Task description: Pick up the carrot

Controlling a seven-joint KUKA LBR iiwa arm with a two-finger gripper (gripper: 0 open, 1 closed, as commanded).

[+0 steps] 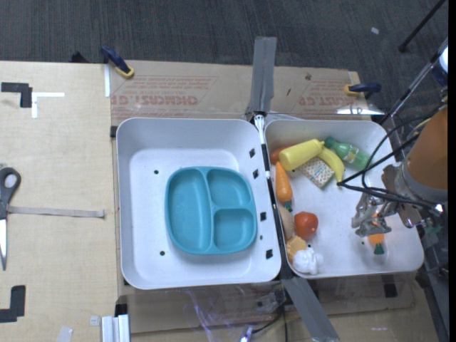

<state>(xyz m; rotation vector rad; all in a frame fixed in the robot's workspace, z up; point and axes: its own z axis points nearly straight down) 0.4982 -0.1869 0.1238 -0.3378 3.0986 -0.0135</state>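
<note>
A: Big stuff first?
B: Bench (50,191) w/ two white bins side by side. Left bin (135,198) holds a teal divided plate (211,210), three compartments, lying flat near the middle. Right bin (410,258) has the toys.
A: Arm?
B: Reaches in from the right, orange band (431,152) at the frame edge, black cables looping over the right bin's far corner. Gripper (370,225) sits low over the right side of the right bin, a small orange-and-green piece (377,245) just below it. Can't tell how far the fingers are spread, or whether anything's between them – too cluttered w/ metal and cable.
A: Carrot?
B: Carrot (283,184) lies against the right bin's left wall, pointing along it, well apart from the gripper.
A: What's around it?
B: Yellow bottle (301,152) just beyond its top end, banana (332,164) and green bottle (346,151) past that, a speckled tan block (317,172) tucked beside the banana. Nearer the camera: red tomato (306,223), then a small white figure (307,261) touching a yellow-orange lump (295,246) in the near-left corner.
A: Outside the bins?
B: Scissors (6,212) at the bench's left edge, blue-yellow clamps (117,61) at the cardboard's far corners
</note>
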